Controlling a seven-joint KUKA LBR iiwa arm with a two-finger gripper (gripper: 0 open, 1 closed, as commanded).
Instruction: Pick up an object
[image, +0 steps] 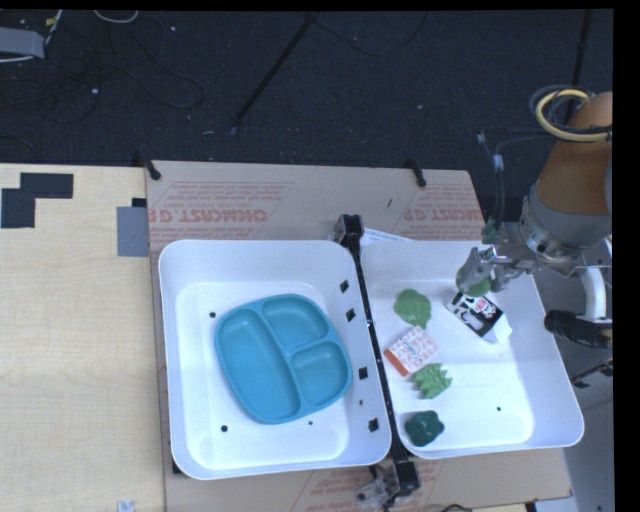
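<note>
My gripper (481, 277) hangs over the right bin's (545, 425) far right part, just above a black and white packet (478, 313). To the packet's left lies a green leaf-shaped piece (411, 306). A red and white packet (411, 351) sits below that, with a light green toy (432, 380) next to it. A dark green lump (424, 428) rests near the bin's front edge. From this angle I see nothing between the gripper and the packet.
The left bin (190, 300) holds a blue divided plate (282, 355). A black divider (362, 330) runs between the two bins. The grey arm with its orange band (572, 170) comes in from the upper right. Cardboard lies under the bins.
</note>
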